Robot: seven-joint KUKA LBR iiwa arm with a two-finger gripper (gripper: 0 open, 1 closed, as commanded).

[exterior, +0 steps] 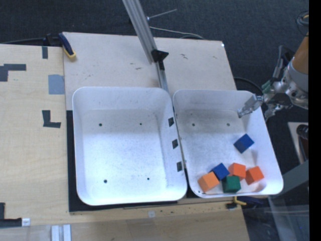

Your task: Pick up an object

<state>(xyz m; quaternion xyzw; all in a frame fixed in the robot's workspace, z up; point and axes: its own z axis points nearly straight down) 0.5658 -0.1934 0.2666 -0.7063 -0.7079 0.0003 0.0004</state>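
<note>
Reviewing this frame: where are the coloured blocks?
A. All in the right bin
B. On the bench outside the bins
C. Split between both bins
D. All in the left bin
A. The lone blue block and the cluster at the near edge, including the green block and an orange block, all lie inside the right bin.

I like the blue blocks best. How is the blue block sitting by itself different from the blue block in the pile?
The lone blue block sits apart in the middle of the right bin, touching nothing; the other blue block is packed in the cluster at the bin's near edge, against an orange block and the green block. The lone one shows all round; the clustered one is partly hidden by its neighbours. Both are blue cubes of similar size.
</note>
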